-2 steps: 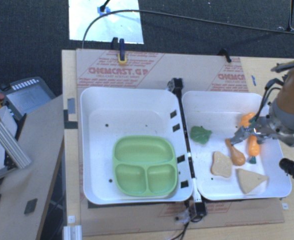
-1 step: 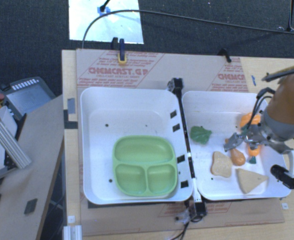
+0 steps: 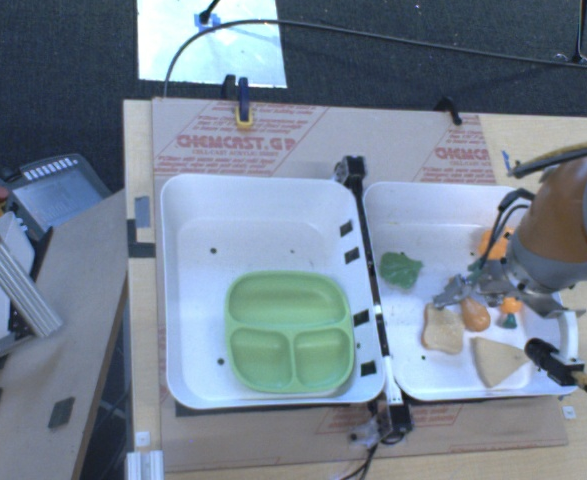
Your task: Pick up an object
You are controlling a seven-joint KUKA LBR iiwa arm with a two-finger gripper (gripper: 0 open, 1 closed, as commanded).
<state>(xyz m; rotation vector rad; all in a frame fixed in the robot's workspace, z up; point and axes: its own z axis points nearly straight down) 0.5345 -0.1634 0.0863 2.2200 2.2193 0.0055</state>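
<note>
— Where's the arm from where you stand?

— Reaching in from the right, over the right bin. The end effector is low in that bin, its metal tip pointing left, just above the pale bread-like piece and right beside a small orange piece.

— Has it got hold of anything?

— I can't tell. The tip is small and dark against the clutter, so how wide it stands isn't clear to me, and I see nothing plainly gripped.

— What else lies in that bin?

— A green leafy-looking piece to the left of the tip, apart from it. A tan wedge at the near edge, right of the bread-like piece. Another orange thing farther back, partly hidden by the arm's cables, and a small teal bit near the wedge.

— And the left bin?

— A green divided tray sits in its near half, one long compartment at the far side and two smaller ones nearer.

— The bins themselves?

— Side by side on the worktop, touching along a dark clipped seam, with printed board under them.
</note>
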